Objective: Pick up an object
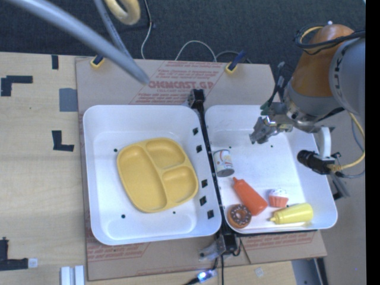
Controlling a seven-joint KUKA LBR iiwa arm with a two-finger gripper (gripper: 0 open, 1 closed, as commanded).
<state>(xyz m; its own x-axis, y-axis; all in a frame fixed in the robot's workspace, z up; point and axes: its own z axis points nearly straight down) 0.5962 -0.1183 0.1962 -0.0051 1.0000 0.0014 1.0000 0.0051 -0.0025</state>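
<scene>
Hovering over the right bin [309, 177], my gripper [260, 134] is sitting near its far edge. I cannot tell its state. The can [223, 162] is lying by the divider.

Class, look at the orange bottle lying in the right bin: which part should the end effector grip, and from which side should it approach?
Probably across the middle of the orange bottle, coming straight down from above. It lies flat and slanted, its cap toward the small can, so the fingers should close across its narrow width. The donut and cupcake crowd its lower end.
</scene>
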